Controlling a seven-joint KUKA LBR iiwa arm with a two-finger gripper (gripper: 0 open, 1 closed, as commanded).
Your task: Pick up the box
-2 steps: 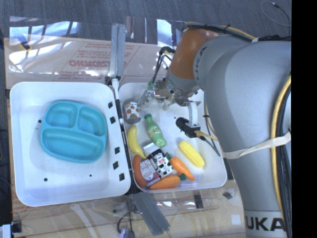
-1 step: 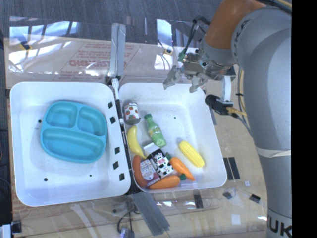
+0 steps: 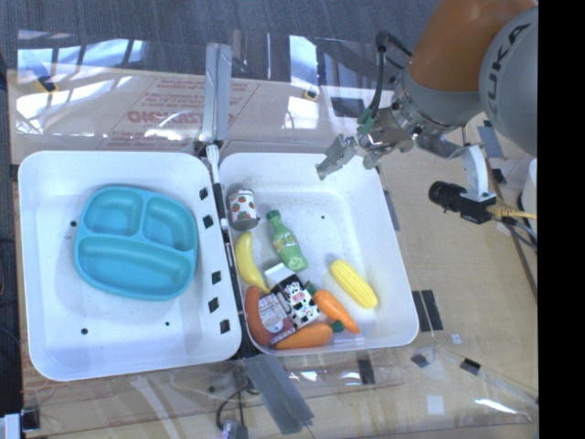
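Hovering at upper right of the frame, the grey two-finger claw (image 3: pixel 336 161) hangs over the right white bin's (image 3: pixel 370 199) top rim, fingers parted, gripping nothing (carrots crowd nearby); the small cow-patterned box (image 3: pixel 294 298) lies lower centre.

Bench (image 3: pixel 475 337) with two white bins (image 3: pixel 37 273) side by side

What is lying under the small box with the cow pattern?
The small cow-patterned box rests on an orange carrot and a reddish sausage. Whatever lies beneath its middle is hidden.
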